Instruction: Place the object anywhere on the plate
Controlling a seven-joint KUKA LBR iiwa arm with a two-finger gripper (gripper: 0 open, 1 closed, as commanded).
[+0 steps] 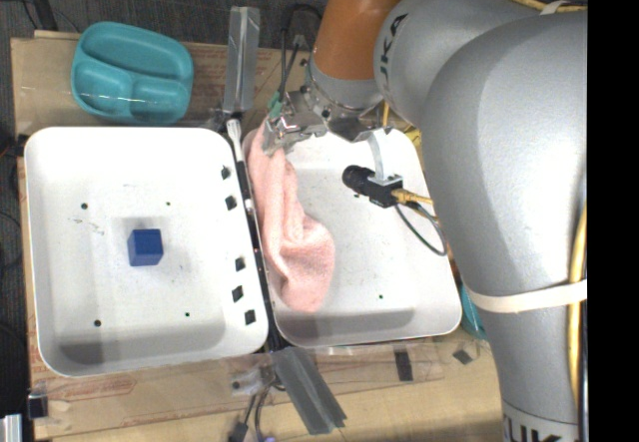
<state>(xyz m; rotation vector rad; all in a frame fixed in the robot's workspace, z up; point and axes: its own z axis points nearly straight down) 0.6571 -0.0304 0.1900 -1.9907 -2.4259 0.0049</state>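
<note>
A teal divided plate (132, 71) lies on the bench behind the left bin. A small blue cube (146, 246) sits on the floor of the left bin (60, 161), left of its middle. A pink cloth (296, 230) is draped along the left side of the right bin (419, 280), stretching from the far corner toward the front. My gripper (290, 123) hangs over the far left corner of the right bin, right at the top end of the pink cloth. The wrist hides the contact.
A black plug (367, 185) on a yellow-tipped cable hangs over the right bin's middle. The arm's grey body covers the view's right side. A grey bracket (242, 56) stands behind the bins' shared wall, and another (310, 392) lies in front.
</note>
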